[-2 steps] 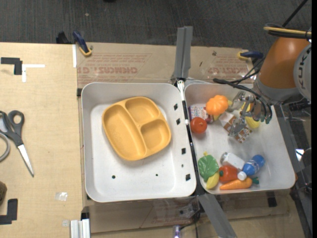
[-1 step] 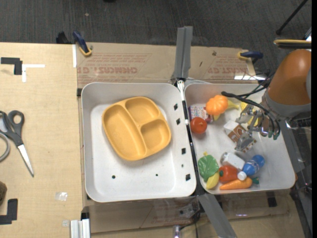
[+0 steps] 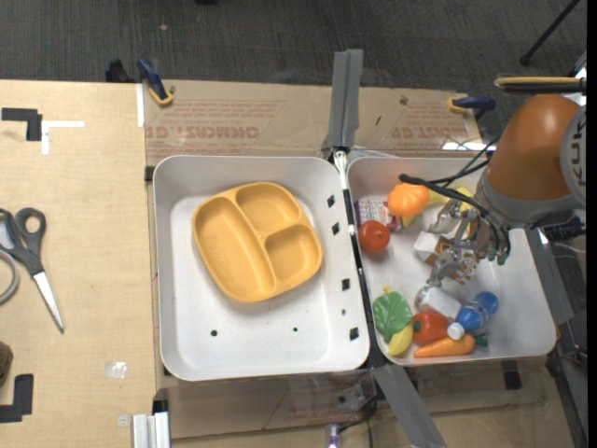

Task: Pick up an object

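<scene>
In the right bin (image 3: 536, 278), the hand (image 3: 454, 267) blurs among toys.

The wooden bench (image 3: 84, 250) carries two shallow white bins side by side — the left bin (image 3: 166, 278) and the right bin (image 3: 522, 339) — their inner rims meeting under a grey divider bar (image 3: 346, 96). Behind them a sheet of printed brown cardboard (image 3: 242, 124) lies flat, pinned at its corners by two blue clamps (image 3: 154, 80), one at each end. On the bare wood to the left rest grey-handled scissors (image 3: 35, 259) — blades pointing toward the near edge — with strips of black tape (image 3: 26, 119) and white tape (image 3: 65, 127) stuck down beyond them.
</scene>
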You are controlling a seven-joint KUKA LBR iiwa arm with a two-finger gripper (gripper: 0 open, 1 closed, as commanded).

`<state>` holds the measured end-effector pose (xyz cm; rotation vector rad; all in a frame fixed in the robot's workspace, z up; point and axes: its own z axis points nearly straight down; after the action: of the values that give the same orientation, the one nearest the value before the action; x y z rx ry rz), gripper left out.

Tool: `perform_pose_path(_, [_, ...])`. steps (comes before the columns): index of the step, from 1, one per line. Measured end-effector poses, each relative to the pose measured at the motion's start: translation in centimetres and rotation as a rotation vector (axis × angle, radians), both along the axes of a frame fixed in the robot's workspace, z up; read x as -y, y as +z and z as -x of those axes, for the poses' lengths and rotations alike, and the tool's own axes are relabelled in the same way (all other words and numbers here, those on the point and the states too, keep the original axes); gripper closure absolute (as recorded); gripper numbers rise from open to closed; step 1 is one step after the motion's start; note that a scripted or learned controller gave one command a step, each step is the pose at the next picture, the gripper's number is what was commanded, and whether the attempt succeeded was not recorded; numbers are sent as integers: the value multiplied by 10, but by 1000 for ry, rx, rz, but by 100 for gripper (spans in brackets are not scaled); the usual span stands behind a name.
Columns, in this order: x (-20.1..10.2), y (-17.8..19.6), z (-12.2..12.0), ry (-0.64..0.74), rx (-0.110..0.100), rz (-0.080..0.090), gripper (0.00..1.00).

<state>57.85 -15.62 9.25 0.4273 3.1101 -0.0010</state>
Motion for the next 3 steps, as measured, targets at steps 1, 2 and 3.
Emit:
perform_pose_path(1, [-56, 0, -38, -130, 2, 0, 0])
perform_pose_path(2, [-55, 0, -69, -128, -18, 2, 0])
perform_pose_path(3, [-50, 0, 5, -223, -1, 0, 0])
